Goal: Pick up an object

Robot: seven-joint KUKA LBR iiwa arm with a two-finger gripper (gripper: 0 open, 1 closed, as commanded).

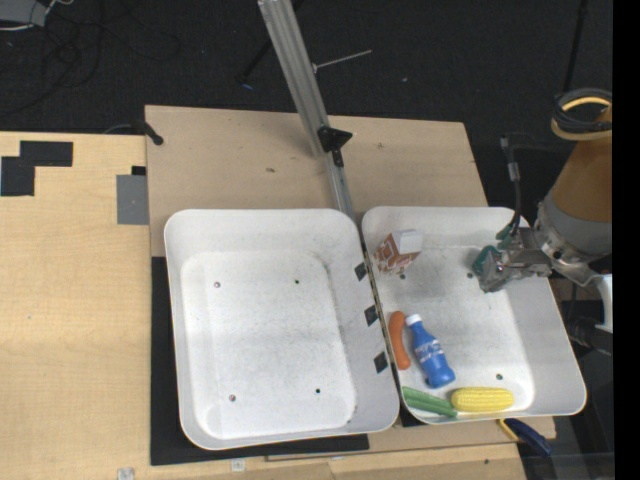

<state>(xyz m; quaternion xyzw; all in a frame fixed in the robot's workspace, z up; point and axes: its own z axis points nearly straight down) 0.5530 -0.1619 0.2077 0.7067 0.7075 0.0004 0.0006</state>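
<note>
Objects for picking were gathered in the right bin [560, 368]: a small carton [398, 251] near its upper left, a blue bottle [431, 352] beside a carrot [399, 340], and corn [482, 400] with a green pod [430, 404] along the near rim. The left bin [200, 248] was seen alongside. The hand [490, 268] was lowered over the bin's upper right, apparently searching; whether it was open or closed could not be told.

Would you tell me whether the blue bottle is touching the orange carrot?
Touching: the camera view shows the blue bottle lying with its upper end against the carrot, no gap between.
</note>
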